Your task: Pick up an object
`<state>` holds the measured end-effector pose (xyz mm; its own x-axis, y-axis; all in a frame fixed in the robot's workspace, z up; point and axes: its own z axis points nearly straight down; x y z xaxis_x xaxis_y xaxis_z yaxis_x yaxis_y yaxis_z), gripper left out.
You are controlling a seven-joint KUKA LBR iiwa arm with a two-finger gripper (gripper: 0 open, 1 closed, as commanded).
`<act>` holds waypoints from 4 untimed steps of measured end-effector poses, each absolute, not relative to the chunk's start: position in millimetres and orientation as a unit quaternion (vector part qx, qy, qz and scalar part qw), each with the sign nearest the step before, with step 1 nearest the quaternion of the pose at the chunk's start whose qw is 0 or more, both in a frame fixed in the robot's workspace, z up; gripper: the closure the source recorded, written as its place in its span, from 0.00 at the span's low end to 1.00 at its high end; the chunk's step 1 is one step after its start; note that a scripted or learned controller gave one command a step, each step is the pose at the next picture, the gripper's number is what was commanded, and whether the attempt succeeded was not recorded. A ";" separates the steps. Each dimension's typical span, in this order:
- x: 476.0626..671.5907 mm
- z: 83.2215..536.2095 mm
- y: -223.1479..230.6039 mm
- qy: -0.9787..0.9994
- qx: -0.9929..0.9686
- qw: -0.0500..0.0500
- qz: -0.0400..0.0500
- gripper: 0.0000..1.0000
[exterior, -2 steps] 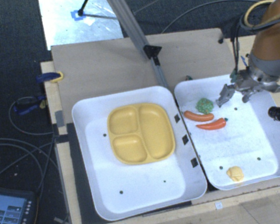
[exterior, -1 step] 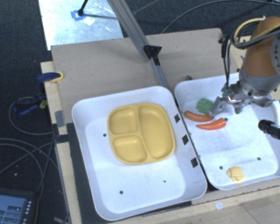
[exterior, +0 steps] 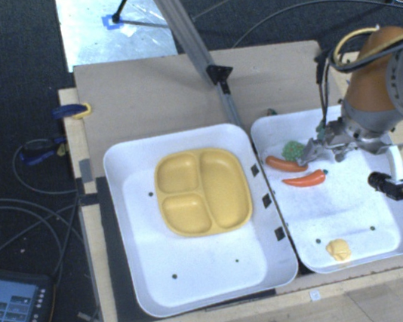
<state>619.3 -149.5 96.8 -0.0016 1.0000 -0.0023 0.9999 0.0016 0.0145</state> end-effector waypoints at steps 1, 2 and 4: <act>620.6 108.9 -149.6 0.708 0.706 0.007 0.006 1.00; 625.0 168.7 -140.7 0.710 0.704 0.003 0.002 1.00; 622.8 270.9 -136.0 0.710 0.704 0.004 0.002 1.00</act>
